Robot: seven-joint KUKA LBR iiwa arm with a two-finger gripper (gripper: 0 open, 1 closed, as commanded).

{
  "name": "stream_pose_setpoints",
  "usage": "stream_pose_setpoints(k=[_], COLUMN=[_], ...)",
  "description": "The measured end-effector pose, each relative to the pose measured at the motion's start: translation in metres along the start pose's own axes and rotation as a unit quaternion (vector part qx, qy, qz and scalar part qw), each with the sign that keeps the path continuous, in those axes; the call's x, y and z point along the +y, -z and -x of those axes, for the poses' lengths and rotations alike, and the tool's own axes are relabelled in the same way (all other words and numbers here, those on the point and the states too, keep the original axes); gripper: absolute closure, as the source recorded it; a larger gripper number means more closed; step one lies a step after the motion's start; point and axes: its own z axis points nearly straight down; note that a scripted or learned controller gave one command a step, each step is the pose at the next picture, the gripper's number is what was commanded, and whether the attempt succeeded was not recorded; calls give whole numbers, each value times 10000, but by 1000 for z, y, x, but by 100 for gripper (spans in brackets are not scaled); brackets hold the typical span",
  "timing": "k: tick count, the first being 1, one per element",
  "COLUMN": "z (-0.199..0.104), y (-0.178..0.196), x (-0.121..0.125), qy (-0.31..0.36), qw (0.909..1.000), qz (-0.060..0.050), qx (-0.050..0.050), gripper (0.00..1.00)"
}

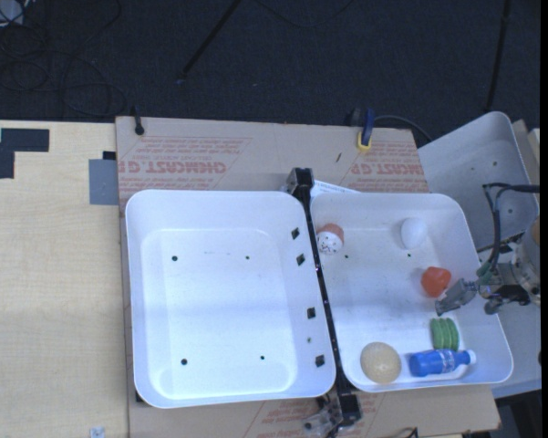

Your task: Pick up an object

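The right bin (365, 210) holds several small objects. An orange-red piece (435, 281) lies near the bin's right wall, with a green piece (446, 333) and a blue bottle (442, 362) below it. A cream ball (380, 361) rests at the front, a white ball (412, 232) at the back, and a small pink-and-white ball (329, 239) beside the divider. My gripper (475, 298) hovers over the bin's right rim, just right of the orange-red piece and above the green one. Its fingers stand open with nothing between them.
The left bin (146, 245) sits beside the right one, with a black divider (312, 281) between them. Both rest on a cardboard sheet (210, 158) on the wooden bench. Cables and a white panel (479, 153) lie at the right.
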Motion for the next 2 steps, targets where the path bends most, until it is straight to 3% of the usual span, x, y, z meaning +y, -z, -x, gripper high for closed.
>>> stream_pose_setpoints(k=[2], z=[1], y=[10], x=[1], qy=[5], qw=[10000], qz=[33], qx=[-14], gripper=[0])
